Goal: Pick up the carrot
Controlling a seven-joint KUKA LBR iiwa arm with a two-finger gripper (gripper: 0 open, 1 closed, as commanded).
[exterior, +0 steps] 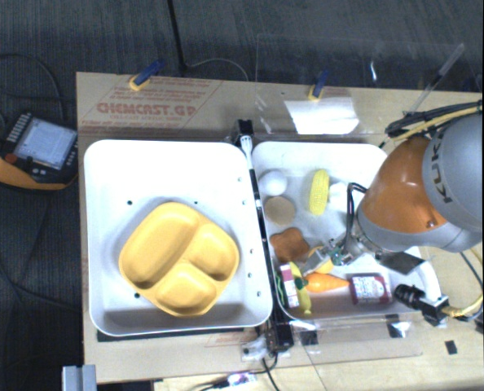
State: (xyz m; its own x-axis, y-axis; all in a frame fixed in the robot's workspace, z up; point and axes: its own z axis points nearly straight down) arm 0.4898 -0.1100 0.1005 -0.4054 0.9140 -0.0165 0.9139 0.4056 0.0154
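The orange carrot lies near the front of the right bin, between a yellow-green item on its left and a dark red bottle on its right. My gripper hangs just above and slightly behind the carrot, under the arm's orange band. The wrist hides much of the gripper, and the carrot rests on the bin floor.
The right bin also holds a white egg, a corn cob, a tan round piece and a brown piece. A yellow divided dish sits in the left bin. A handheld pendant lies left of the bench.
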